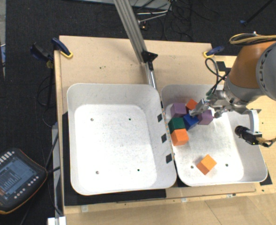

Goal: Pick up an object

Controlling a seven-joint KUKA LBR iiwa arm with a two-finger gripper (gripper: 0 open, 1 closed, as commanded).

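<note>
**Gripper over the block cluster in the right bin**

A matte purple cube (206, 117) sits just beside the metal gripper (208, 108); whether the jaws are open or closed, I cannot tell. Adjacent: blue (190, 121), green (176, 124), orange (179, 137) blocks, inside the smooth speckled white right bin (250, 170).

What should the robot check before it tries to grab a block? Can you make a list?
1. Pincer is over the right bin: ok.
2. Blocks within reach: ok, a cluster sits by the pincer.
3. Purple block right by the pincer, held or not: cannot tell.
4. Target standing apart from others: not ok, the blue block and green block crowd together.
5. Easier choice available: ok, an orange block lies alone.
</note>
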